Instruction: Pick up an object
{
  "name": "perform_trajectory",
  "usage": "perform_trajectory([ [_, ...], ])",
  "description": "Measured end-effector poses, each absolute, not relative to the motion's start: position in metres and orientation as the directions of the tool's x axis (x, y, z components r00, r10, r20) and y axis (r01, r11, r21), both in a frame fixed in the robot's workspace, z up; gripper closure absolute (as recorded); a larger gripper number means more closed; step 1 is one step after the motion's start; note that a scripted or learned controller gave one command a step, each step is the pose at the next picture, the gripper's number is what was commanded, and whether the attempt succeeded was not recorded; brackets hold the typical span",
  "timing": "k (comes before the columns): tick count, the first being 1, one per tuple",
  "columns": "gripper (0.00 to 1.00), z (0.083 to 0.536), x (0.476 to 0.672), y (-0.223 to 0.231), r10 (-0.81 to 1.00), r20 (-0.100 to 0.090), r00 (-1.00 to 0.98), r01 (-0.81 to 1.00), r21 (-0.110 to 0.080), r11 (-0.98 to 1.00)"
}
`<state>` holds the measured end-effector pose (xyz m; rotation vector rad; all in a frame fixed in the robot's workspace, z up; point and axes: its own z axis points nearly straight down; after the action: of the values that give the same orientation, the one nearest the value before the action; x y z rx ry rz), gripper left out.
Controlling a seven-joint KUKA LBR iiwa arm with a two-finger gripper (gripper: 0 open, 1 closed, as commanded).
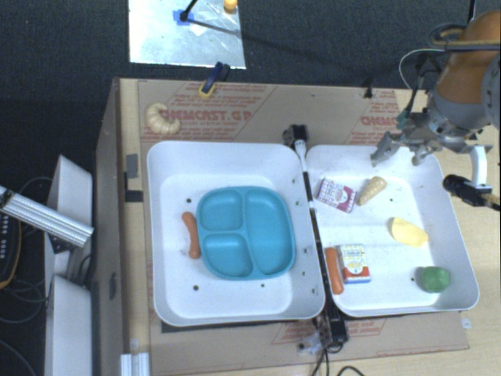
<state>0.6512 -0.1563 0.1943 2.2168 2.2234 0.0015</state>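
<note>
My gripper (404,153) hangs open over the far edge of the right bin (462,233), its two grey fingers spread with nothing between them. Inside that bin lie a pale bread-like piece (371,190), a small pink-and-white carton (335,194), a yellow lemon-like piece (408,232), a green ball (433,278), a small box with a red and yellow label (355,262) and an orange sausage (334,269). The bread-like piece is the nearest one, just below and left of the fingers.
The left bin (168,233) holds a blue divided plate (244,232) and another orange sausage (192,235). A divider rail (310,210) runs between the bins. A pale curled object (161,117) and a blue-yellow clip (213,79) lie on the cardboard behind.
</note>
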Motion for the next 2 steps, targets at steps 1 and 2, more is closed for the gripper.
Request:
perform_trajectory([
  [1,0.0,0.093,0.626,-0.136,1.0,-0.002,-0.002,1.0,0.008,0.002],
  [2,0.0,0.097,0.666,-0.171,1.0,-0.001,-0.003,1.0,0.004,0.003],
])
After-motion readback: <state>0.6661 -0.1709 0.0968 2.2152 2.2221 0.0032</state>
